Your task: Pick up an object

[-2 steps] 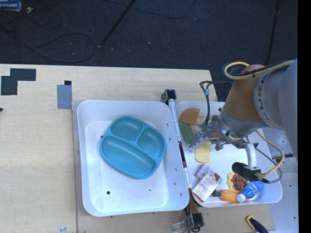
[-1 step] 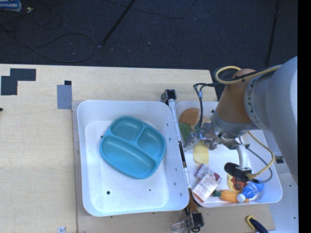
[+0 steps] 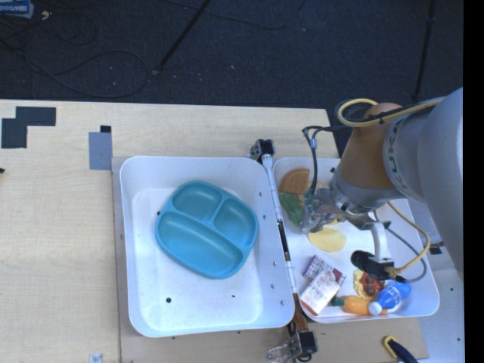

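The right bin (image 3: 423, 297) holds a small heap of things. A brown waffle-like piece (image 3: 295, 180) lies at its far left, with a green item (image 3: 290, 205) just in front of it. A pale yellow piece (image 3: 327, 240) sits in the middle. A red-and-white packet (image 3: 321, 286) lies near the front, beside an orange carrot-shaped toy (image 3: 354, 305), a blue bottle with a white cap (image 3: 392, 296) and a red item (image 3: 367, 284). My gripper (image 3: 316, 218) hangs low between the green item and the yellow piece, and the wrist covers much of it.
The left bin (image 3: 144, 308) contains a blue divided plate (image 3: 206, 228). A metal divider rail (image 3: 277, 218) runs between the two bins. The arm's grey body (image 3: 431, 165) covers the right bin's far right part.
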You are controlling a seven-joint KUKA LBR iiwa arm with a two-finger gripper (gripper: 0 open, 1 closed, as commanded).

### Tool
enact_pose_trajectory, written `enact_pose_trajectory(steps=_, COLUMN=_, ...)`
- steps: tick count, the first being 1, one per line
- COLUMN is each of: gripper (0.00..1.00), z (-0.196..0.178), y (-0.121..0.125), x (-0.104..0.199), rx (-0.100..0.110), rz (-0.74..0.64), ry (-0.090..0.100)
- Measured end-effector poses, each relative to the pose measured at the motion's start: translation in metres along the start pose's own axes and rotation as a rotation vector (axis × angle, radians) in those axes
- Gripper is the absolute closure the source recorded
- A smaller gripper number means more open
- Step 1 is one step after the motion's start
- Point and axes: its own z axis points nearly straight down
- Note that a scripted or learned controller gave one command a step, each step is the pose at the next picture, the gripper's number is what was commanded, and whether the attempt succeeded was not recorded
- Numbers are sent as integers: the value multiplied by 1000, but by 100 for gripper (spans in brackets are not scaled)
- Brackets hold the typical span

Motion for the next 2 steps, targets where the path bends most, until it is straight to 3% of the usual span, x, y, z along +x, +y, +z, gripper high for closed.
enact_pose_trajectory(steps=1, gripper=0, z=0, y=0, x=0, rx=0, rz=0, ry=0)
enact_pose_trajectory(steps=2, gripper=0, z=-21, y=-71, x=-32, rx=3, rz=4, ry=-3)
